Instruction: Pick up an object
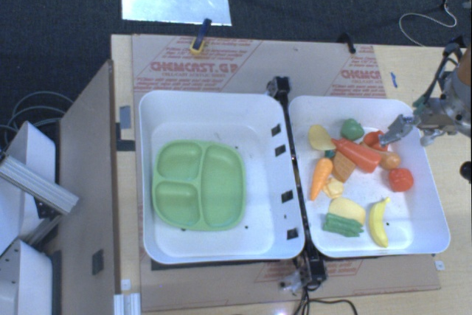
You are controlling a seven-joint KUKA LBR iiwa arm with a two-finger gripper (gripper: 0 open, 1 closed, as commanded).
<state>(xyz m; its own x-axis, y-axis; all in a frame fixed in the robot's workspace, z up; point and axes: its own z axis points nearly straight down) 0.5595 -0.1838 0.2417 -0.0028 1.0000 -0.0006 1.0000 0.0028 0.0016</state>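
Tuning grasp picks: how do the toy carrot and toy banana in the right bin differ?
The carrot is orange and tapered; the banana is yellow and curved. The carrot lies at the pile's left edge, touching other toys; the banana lies nearer the front right corner, beside the pile. Both lie flat in the right bin.

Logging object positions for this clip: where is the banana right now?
In the camera view, the banana lies in the right bin, near its front right corner, just right of the green bean pod.

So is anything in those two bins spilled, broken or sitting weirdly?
Nothing looks spilled or broken. The toy foods lie jumbled in the right bin, the banana near its front. The green divided tray sits flat in the left bin. The gripper is over the pile.
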